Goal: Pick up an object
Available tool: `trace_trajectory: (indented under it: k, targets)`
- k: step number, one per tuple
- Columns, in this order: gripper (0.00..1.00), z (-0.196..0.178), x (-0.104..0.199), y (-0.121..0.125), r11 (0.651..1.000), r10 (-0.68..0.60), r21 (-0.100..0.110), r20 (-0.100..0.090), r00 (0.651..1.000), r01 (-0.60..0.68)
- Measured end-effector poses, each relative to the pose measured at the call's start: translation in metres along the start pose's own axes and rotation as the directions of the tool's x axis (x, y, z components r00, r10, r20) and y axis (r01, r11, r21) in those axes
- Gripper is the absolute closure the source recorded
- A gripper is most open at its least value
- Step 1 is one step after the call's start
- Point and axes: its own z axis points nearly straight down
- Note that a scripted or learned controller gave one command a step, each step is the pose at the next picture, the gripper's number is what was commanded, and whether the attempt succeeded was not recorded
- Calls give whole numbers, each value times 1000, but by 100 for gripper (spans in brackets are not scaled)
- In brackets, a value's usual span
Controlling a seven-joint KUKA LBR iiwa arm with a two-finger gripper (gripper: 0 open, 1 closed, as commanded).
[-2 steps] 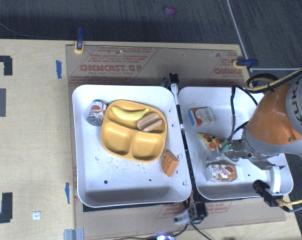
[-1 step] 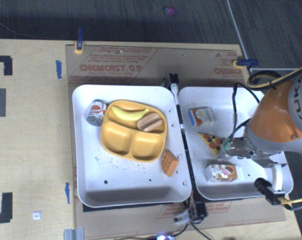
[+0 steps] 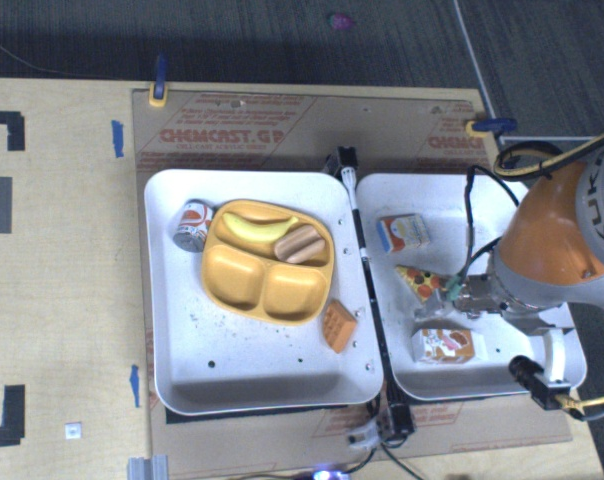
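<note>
Your claw (image 3: pixel 452 295) sits low in the right white bin (image 3: pixel 487 196), between the pizza-slice toy (image 3: pixel 419 282) at ten o'clock and the clear-wrapped packet (image 3: pixel 444 345) at six. I cannot tell its opening, so centre it over one item before closing.

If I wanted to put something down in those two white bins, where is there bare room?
Left bin: bare floor along the near edge, in front of the yellow tray and the orange block. Right bin: bare far-right corner beyond the small carton. The right bin's middle is crowded: pizza slice, packet, claw.
</note>
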Motion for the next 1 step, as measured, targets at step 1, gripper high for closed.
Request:
trace_trajectory:
  k: [1]
  targets:
    - [0, 21, 4, -6, 1000, -4, 23, -17, 1000, 5]
